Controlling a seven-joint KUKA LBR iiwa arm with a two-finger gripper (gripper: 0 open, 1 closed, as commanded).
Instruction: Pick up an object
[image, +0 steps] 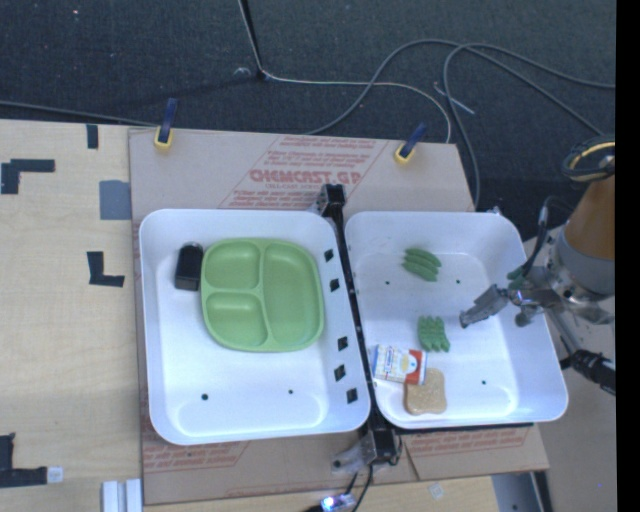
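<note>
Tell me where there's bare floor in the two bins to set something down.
Left bin: a bare strip along the near wall, below the green tray. Right bin: bare near the divider, left of the upper green piece. Crowded: its near middle, where carton, biscuit and lower green piece cluster.

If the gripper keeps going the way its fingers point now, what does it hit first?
The gripper points leftward over the right bin. Nearest along that line is probably the lower green piece, though height is unclear, so it could pass above it.
</note>
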